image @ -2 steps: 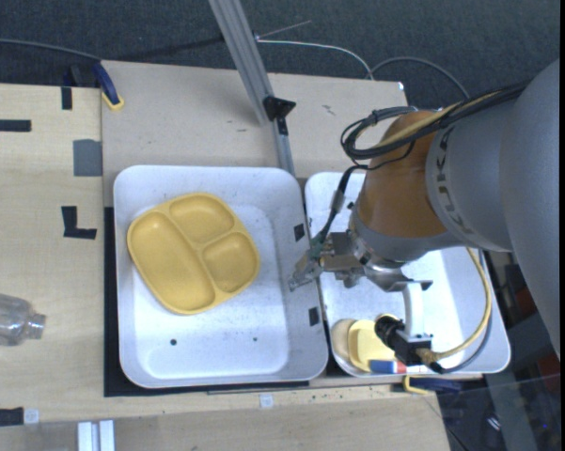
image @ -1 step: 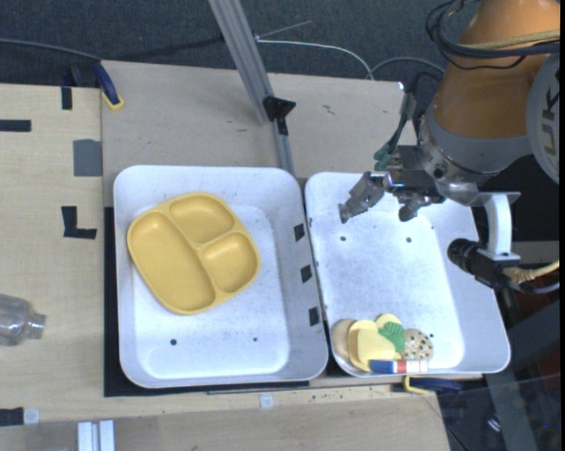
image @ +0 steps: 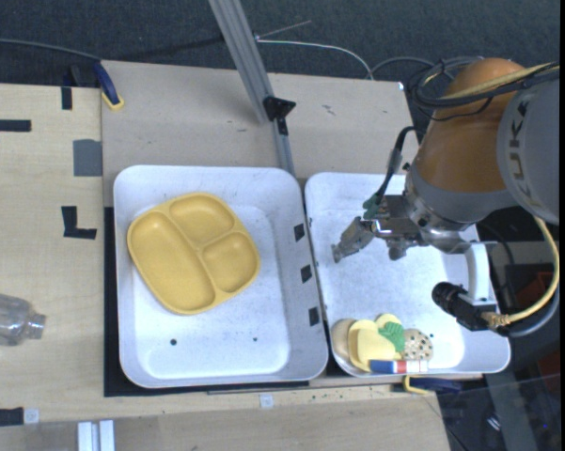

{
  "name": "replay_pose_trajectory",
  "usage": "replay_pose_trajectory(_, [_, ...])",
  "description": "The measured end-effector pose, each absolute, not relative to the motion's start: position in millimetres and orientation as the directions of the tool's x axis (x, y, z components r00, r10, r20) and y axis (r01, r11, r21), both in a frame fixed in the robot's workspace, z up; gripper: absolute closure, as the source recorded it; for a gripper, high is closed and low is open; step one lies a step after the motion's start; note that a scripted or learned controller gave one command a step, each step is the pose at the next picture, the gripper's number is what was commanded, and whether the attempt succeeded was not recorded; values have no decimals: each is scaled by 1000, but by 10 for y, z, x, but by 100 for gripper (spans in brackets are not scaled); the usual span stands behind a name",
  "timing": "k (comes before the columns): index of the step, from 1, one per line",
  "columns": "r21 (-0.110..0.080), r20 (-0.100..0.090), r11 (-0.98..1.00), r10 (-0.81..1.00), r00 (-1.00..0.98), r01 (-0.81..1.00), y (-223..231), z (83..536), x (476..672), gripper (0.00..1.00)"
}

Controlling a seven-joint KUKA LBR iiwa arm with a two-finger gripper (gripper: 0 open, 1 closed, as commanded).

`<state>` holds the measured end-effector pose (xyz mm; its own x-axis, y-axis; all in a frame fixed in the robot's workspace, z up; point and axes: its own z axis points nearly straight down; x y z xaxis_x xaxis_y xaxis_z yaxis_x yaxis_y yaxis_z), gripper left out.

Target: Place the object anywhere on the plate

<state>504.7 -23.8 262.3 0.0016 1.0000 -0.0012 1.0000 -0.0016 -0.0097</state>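
Camera view from my remote seat: the object, a little heap of yellow toy pieces [image: 385, 343] with a speckled bit and a red-and-blue strip, is sitting in the near corner of the right bin [image: 442, 350], well apart from the plate. The gripper [image: 355, 240] hangs over the middle of that same bin, fingers pointing toward the left bin [image: 136, 346], and honestly I can't tell how far the jaws are spread; I see nothing caught between them. The yellow three-compartment plate [image: 194, 251] lies in the left bin, bare. A clear plastic bottle [image: 7, 317] lies on the bench off to the far left.
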Motion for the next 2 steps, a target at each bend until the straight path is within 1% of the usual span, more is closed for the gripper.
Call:
replay_pose_trajectory(1, [-7, -1, -2, 1000, 2, 1000, -399, 2219, 4894, 0])
replay_pose_trajectory(2, [-4, 1, 3, 1000, -3, 1000, -379, 2339, 4909, 100])
